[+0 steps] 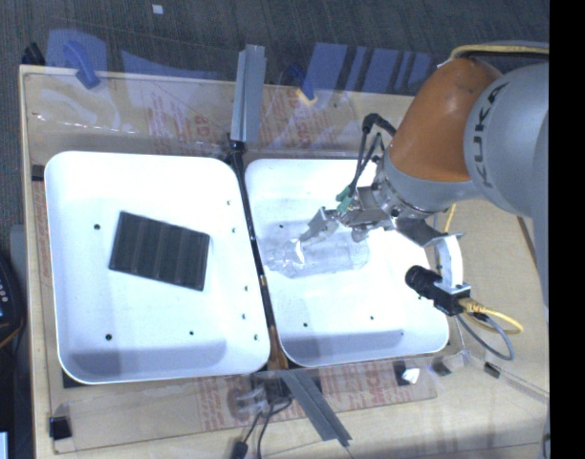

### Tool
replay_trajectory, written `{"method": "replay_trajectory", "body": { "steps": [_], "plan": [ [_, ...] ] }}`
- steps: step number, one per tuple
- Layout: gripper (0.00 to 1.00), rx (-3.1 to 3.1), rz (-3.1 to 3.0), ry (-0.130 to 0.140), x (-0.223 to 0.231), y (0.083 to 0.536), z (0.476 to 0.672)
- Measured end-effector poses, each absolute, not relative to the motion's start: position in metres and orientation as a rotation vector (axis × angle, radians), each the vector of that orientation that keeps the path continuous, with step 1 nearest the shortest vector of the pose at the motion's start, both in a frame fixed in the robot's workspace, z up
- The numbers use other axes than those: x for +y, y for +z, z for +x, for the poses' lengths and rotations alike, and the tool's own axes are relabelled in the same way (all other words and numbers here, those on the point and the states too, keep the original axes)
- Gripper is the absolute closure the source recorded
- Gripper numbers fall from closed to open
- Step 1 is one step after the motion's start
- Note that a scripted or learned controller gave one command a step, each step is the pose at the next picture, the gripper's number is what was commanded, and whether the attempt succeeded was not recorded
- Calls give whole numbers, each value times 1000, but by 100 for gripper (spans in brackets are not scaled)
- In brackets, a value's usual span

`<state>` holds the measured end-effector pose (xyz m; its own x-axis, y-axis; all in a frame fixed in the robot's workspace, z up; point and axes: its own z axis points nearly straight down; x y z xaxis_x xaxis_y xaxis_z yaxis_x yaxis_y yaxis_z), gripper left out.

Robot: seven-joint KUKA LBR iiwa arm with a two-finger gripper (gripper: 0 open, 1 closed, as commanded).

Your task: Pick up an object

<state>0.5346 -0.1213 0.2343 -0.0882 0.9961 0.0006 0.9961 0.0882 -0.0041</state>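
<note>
A crumpled clear plastic bottle [316, 253] lies mid right bin [407, 338]; the gripper [333, 220] touches it, jaw state unclear.

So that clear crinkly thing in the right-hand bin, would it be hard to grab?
Probably a little. The clear plastic item looks thin and crumpled, so it is likely light and would dent under the pincer. Its glossy surface suggests it may slip. Lying on its side in the right bin, it might slide when nudged.
</note>
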Motion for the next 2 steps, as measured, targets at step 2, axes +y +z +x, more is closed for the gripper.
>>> {"method": "replay_trajectory", "body": {
  "steps": [2],
  "plan": [
    [0,-2037,-2389,4,-170,174,562]
  ]
}}
